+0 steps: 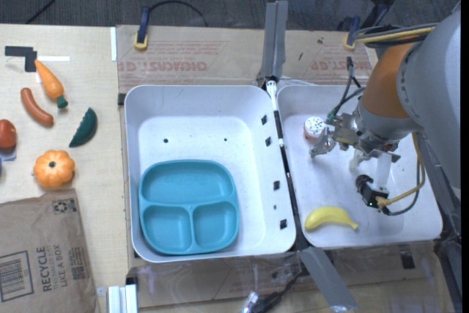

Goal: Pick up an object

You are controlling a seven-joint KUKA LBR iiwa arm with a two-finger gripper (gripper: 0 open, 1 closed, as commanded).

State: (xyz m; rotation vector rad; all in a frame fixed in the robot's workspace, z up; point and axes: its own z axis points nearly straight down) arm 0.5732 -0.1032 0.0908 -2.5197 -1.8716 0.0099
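Yellow plastic, by the look of it: the banana lay on its side near the front edge of the right bin, and you could judge it light, stiff and smooth, likely to slip unless taken across the thick middle of its curve rather than at a tapered end. A small round pink-and-white thing sat near the bin's back left, close beside the claw; it looked light too, though too small to identify. Whether the claw was open or closed, you could not tell; nothing was visibly between its tips. A dangling cable and black fitting hung between the wrist and the banana and might snag. The left bin held a blue divided tray. Toy vegetables, including a pumpkin and carrot, lay well apart on the bench.
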